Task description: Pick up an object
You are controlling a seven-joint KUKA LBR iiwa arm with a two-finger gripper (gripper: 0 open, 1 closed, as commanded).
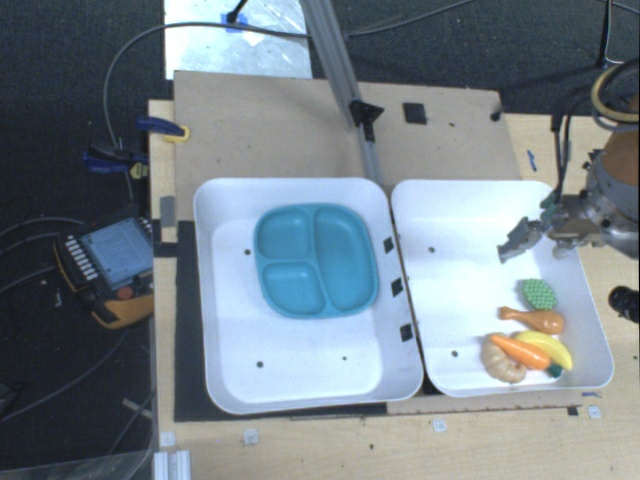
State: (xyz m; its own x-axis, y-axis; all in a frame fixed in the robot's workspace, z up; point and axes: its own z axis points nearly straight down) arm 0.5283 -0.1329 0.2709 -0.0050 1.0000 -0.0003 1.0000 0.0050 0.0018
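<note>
Near the right bin's [440, 268] front corner lay toy foods: drumstick [535, 318], carrot [520, 349], banana [545, 348]. They looked light, stiff, slick; the drumstick's narrow shaft seemed the best hold. Gripper [520, 238] hovered above; jaw state unclear.

arm [615, 183] | cut off at right edge (upper links unseen)

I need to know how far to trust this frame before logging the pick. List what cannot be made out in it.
- Two-finger gripper, camera view: small and dark over the right white bin; open or shut is unclear.
- Grey arm: cut off by the right edge.
- Toy food pile: orange carrot overlaps the yellow banana and tan pastry-like piece; their hidden edges are unreadable.
- Green knobbly item: too small to identify.
</note>
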